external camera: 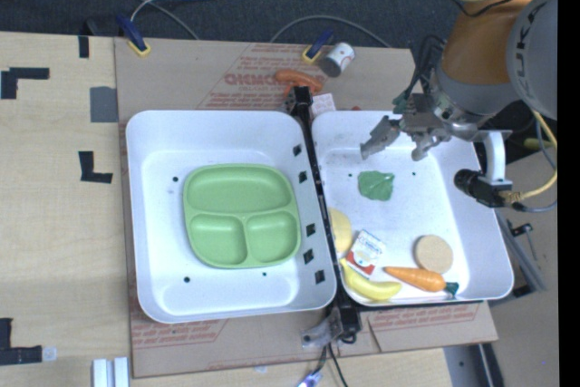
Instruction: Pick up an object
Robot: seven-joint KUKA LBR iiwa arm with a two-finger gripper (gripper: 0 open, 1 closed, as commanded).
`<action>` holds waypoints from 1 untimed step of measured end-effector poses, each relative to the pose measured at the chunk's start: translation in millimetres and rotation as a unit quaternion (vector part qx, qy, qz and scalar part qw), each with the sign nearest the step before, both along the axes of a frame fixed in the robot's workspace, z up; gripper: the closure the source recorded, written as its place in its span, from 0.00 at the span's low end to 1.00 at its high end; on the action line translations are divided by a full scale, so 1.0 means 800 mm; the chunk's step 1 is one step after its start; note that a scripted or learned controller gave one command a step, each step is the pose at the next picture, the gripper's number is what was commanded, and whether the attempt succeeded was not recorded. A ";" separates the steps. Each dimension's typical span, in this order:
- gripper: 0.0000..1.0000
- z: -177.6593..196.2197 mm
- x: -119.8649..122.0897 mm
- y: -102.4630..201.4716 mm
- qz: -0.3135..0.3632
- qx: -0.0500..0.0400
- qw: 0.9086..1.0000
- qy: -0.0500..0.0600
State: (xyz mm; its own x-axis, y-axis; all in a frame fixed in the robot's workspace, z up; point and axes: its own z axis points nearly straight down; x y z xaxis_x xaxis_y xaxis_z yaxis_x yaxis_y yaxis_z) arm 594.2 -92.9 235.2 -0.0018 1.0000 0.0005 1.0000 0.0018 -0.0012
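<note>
Hovering over the upper part of the right shallow white plastic bin (pixel 471 222): two-finger metal gripper (pixel 399 143) on the grey arm with orange band (pixel 485 32), entering from upper right of frame. Fingers (pixel 377 139) spread apart, released, nothing between them. Just below the gripper, apart from it: crumpled green leaf-shaped toy (pixel 375 185), on the bin floor near centre. Lower in the same bin: yellow plastic banana (pixel 355 275) along the left wall, small red-and-white packet (pixel 365 251) resting on it, orange toy carrot with green tip (pixel 417 278) at lower right, round tan cookie-like disc (pixel 434 252) just above the carrot. In the left white bin (pixel 149 195): light green three-compartment plastic plate (pixel 242 215), lying flat, centre. Above the bins, on the brown cardboard sheet (pixel 181 77): small grey cylinder (pixel 336 58).
</note>
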 end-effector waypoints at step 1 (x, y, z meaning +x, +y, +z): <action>0.00 -0.152 0.013 -0.050 -0.001 0.000 1.000 0.002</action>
